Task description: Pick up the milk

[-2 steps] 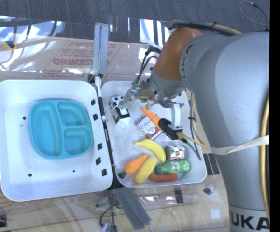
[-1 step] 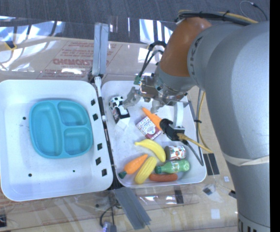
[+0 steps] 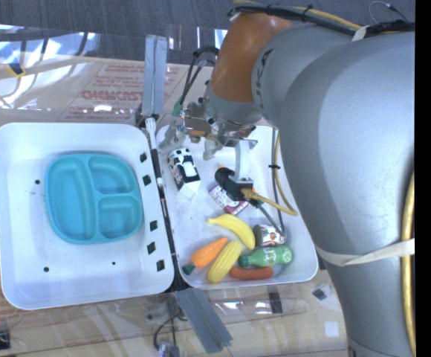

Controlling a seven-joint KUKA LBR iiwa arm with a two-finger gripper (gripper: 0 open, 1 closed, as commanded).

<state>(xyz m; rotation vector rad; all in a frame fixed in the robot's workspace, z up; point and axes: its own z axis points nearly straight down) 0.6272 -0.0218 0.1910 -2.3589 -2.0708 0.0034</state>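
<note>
Camera view. The milk (image 3: pixel 184 168), a small carton with black-and-white patches, lies in the far left corner of the right bin (image 3: pixel 302 268). It is just beside the wall that parts this bin from the left bin (image 3: pixel 7 199). It sits tilted rather than upright, so I judge that it rests on one side.

My pincer (image 3: pixel 195 138) hangs near the carton's far end, placed there, I judge, to come down on it. My wrist hides the working end: I cannot tell how far the pincer is open, and I see nothing held in it.

Just right of the milk lies a red-and-white packet (image 3: pixel 223 195). Toward the near end, a banana (image 3: pixel 234 227), can (image 3: pixel 270 236), carrot (image 3: pixel 209 251), corn (image 3: pixel 225 261), green bottle (image 3: pixel 269 256) and a red sausage-like item (image 3: pixel 251 274) crowd together. The milk lies apart from this heap, which should keep a grasp clean. The wall leaves little room on the carton's left, so I would likely close along the bin's length.

A blue tray (image 3: pixel 94 197) lies in the left bin, well apart.
</note>
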